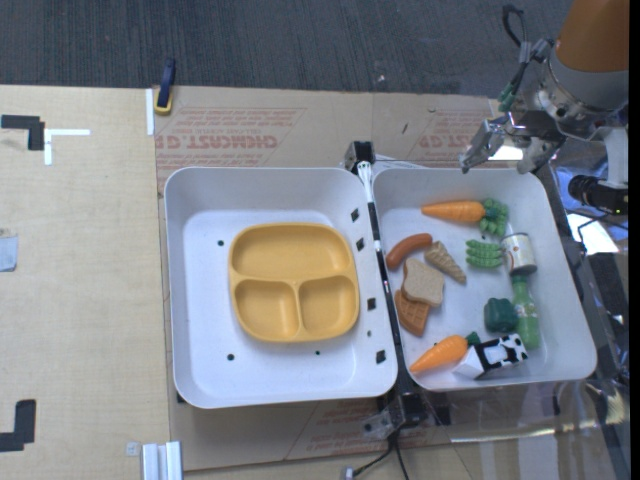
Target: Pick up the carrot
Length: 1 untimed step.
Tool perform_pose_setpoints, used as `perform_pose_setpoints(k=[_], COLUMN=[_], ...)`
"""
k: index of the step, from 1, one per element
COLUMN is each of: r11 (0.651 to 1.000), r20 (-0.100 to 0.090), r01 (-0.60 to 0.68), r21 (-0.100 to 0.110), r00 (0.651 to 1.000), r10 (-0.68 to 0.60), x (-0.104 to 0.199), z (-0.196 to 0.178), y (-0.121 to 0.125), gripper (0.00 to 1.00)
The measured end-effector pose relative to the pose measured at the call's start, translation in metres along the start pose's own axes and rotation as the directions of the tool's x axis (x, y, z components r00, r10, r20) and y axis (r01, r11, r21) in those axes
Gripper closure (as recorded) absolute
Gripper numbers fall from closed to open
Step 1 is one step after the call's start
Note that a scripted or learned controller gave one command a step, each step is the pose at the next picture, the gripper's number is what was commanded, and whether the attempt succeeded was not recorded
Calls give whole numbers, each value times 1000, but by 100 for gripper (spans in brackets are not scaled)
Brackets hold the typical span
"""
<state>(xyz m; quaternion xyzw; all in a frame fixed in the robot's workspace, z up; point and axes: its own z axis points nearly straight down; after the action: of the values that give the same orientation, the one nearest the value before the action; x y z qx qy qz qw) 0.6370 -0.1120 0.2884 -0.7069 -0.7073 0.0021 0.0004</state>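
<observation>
Two toy carrots lie in the right bin [560, 268]. One carrot [452, 210] rests near the far wall, its leafy green top pointing right. The other carrot [439, 354] sits at the front left corner, tilted, beside a black-and-white cow-patterned item [500, 354]. My gripper [506, 151] hangs over the bin's far rim, above and slightly right of the far carrot. It is open, with nothing between its fingers.
The right bin also holds a sausage [408, 249], bread slice [424, 282], waffle [411, 312], pea pods [485, 255], a can [518, 253], a green bottle [526, 313] and broccoli [499, 315]. A yellow divided plate [295, 280] sits in the left bin [190, 268].
</observation>
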Motion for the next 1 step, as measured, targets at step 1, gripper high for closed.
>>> perform_pose_setpoints(k=[1], r11=[992], r20=[-1], r01=[-127], r21=[0], r00=[992], r10=[127], x=[-17], z=[79], y=[13], gripper=[0])
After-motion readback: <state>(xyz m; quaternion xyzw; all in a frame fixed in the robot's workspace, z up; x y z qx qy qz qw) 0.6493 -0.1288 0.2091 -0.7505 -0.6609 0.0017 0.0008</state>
